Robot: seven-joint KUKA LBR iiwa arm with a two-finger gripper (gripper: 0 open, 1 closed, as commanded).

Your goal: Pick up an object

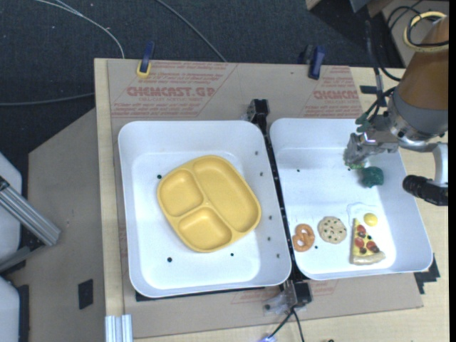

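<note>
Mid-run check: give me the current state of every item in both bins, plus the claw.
Yellow divided plate: flat in the left bin, compartments bare.
Pretzel: lying flat, right bin, untouched.
Cookie: lying flat beside the pretzel.
Pizza slice: lying flat near the front right corner.
Green object: on the bin floor, just below the claw.
Claw: low over the right bin, grip unclear.

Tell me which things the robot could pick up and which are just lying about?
For the job:
gripper
green toy
pretzel
cookie
pizza slice

Just lying about:
yellow divided plate
blue clamps
cables
</note>
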